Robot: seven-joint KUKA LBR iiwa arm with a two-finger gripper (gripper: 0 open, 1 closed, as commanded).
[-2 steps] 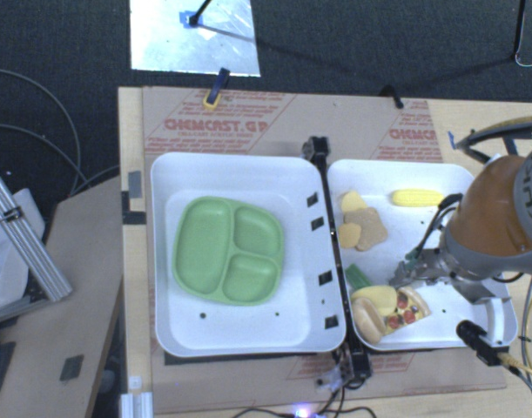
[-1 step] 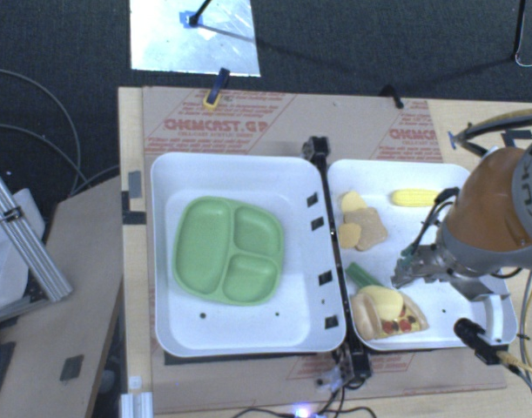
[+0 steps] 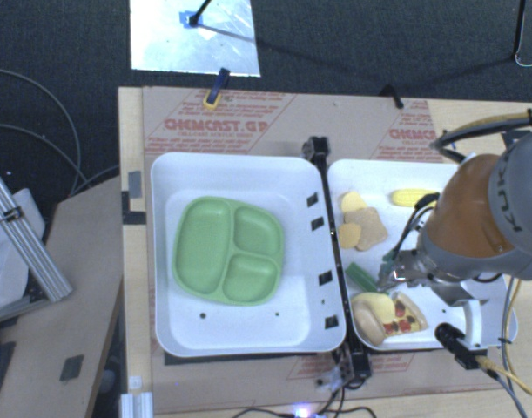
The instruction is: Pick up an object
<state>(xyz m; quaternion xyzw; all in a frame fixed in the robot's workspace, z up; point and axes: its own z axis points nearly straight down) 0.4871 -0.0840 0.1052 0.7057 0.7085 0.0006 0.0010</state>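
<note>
Jaws (image 3: 394,271) hang low over right bin (image 3: 370,174), arm (image 3: 479,216) bent above.

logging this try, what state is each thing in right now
green divided plate: flat in left bin, compartments bare
yellow corn piece: lying at right bin's far side
tan food pieces: clustered near divider
green stick: lying flat
gripper: low over right bin
</note>
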